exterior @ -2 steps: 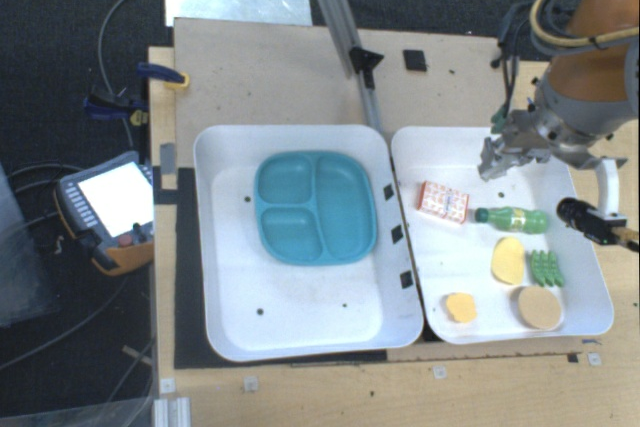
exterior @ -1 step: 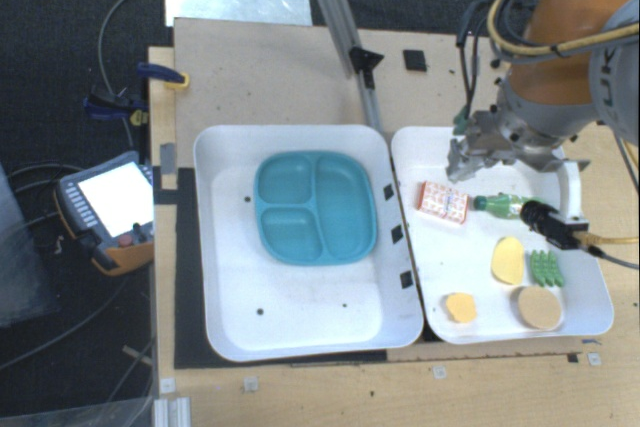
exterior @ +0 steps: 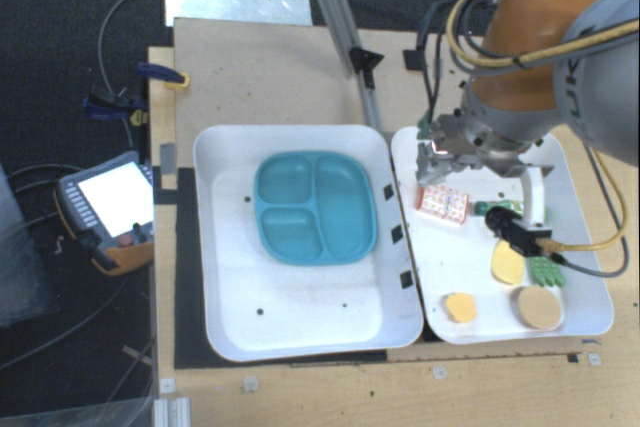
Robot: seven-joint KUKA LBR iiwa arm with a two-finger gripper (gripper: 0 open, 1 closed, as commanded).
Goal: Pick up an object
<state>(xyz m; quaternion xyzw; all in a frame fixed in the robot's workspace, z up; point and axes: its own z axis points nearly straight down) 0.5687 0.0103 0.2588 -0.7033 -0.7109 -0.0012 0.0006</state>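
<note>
A teal divided plate (exterior: pixel 315 208) lies in the left bin (exterior: pixel 230 315). In the right bin (exterior: pixel 590 305), a red-and-white patterned packet (exterior: pixel 443 204) lies flat just below the hand (exterior: pixel 440 151); its grip cannot be told.

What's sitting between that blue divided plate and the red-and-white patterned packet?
In the camera view, only the two bins' adjoining white rims with small black clips lie between the blue plate and the patterned packet.
</note>
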